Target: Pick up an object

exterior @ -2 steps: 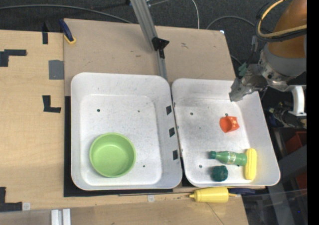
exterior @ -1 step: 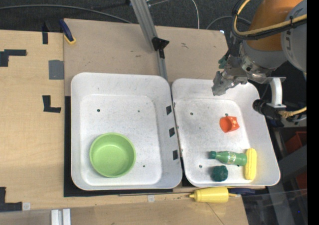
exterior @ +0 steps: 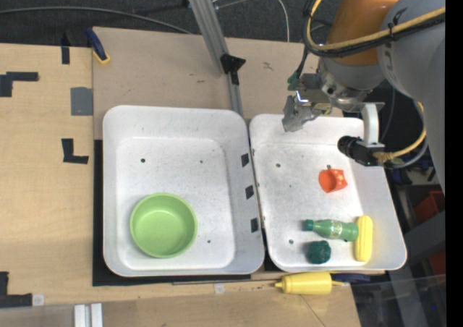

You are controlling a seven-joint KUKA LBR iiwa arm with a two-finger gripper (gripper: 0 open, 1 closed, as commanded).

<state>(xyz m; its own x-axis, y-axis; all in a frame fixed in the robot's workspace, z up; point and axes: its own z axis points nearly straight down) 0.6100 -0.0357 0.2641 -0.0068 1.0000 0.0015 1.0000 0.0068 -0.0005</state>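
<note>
Where the left bin (exterior: 116,130) sits, we see a green bowl (exterior: 163,225). Rightward, our gripper (exterior: 296,120) hangs over the right bin's (exterior: 289,173) far edge, jaws spread, pinching nothing. Nearer lie an orange piece (exterior: 332,180), green bottle (exterior: 332,229), dark green lump (exterior: 317,251) and yellow corn (exterior: 363,238).

Bowl (exterior: 163,225) in left bin (exterior: 116,173) – bottle (exterior: 333,229) and corn (exterior: 363,238) in right bin (exterior: 289,173)
</note>
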